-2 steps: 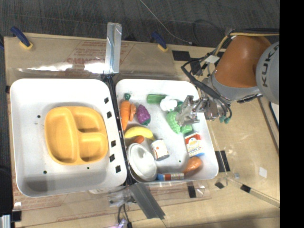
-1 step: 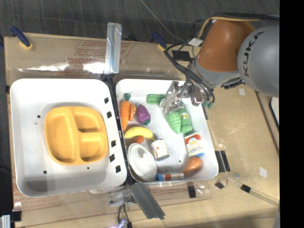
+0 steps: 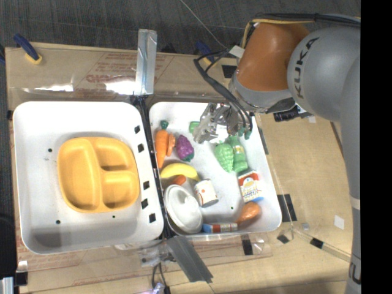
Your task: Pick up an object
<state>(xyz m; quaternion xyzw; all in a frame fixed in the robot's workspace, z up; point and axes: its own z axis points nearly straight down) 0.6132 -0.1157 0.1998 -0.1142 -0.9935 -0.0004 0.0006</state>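
- The task names no single object; a cluster of small toy foods is seen in the right white bin [image 3: 269, 182], all lying on its floor.
- Nearest the metal two-finger gripper [image 3: 215, 125] lie a green bumpy toy vegetable [image 3: 225, 155] and a small green block [image 3: 240, 162] just beside it, both a little below the fingertips.
- A purple toy grape bunch [image 3: 184, 147] and an orange toy carrot [image 3: 162, 146] are found toward the bin's left wall, with a yellow toy banana [image 3: 178, 171] below them.
- A white round bowl [image 3: 182, 208], a small white cup with a red label [image 3: 206, 193], a red-and-white carton [image 3: 250, 186] and a brown-orange toy sausage [image 3: 248, 214] are placed nearer the front edge.
- The gripper is lowered into the upper part of the right bin, its fingers pointed down and leftward; a small green piece [image 3: 195, 128] sits at its left tip, but whether it is gripped, and how far the jaws are parted, cannot be told.
- The grey arm with the orange band [image 3: 269, 54] is bent in from the right, above the bin's upper right corner.
- A yellow divided plastic tray [image 3: 98, 173] is laid in the left white bin [image 3: 30, 133].
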